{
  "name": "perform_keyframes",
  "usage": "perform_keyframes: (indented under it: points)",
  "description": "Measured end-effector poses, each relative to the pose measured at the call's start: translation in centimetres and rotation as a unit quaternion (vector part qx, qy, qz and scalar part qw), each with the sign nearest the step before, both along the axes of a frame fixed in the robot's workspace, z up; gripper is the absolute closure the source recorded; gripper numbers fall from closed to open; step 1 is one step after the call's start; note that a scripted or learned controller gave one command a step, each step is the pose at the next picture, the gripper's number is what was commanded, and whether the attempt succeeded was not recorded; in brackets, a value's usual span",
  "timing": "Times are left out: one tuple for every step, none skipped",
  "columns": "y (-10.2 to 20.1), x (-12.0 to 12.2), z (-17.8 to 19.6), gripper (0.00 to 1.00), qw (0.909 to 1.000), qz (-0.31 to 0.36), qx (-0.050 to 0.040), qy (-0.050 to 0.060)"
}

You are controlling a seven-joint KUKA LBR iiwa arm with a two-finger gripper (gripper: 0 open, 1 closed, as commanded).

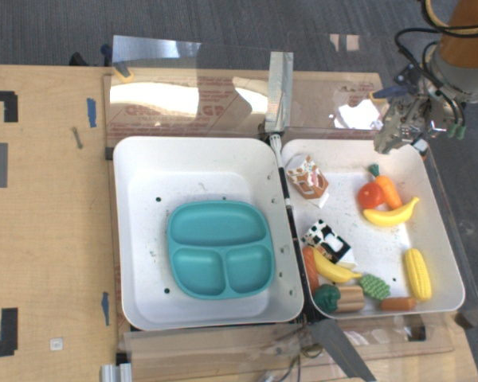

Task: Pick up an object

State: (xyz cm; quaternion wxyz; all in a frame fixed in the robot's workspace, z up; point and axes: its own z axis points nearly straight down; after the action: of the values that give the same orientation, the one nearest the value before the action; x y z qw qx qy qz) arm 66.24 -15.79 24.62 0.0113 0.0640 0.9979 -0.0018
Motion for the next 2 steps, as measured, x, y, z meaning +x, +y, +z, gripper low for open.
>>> perform_keyframes:
  points:
    - [0.2,-0.2,-0.8,0.00,1.0000,0.001,0.0018,0.007]
    - [-4.2,-2.3,-14.3,0.00,0.9926,0.122,-0.0015,0.003]
